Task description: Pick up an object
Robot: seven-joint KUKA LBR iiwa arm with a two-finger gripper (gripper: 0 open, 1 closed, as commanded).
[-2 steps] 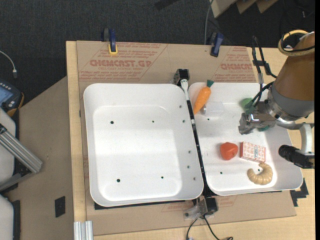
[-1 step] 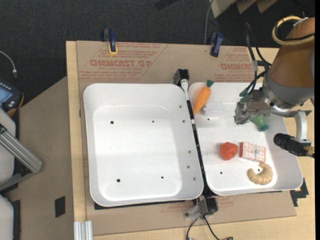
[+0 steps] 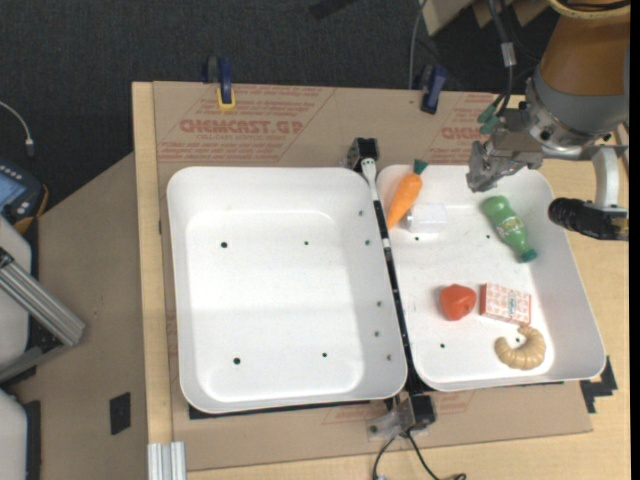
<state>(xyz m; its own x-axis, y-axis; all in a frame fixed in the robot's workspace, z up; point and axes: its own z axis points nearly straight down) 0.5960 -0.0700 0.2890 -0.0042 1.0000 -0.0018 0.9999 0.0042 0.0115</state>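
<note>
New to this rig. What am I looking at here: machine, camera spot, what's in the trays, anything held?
One camera looks down at a slant on a bench with two shallow white bins. The grey and orange thing at upper right is a robot arm; its tool hangs over the far edge of the right bin, beside a green bottle. Nothing shows in its grip. That bin also holds a carrot, a small clear piece, a red object, a patterned box and a tan curved item. The left bin sits alongside.
</note>
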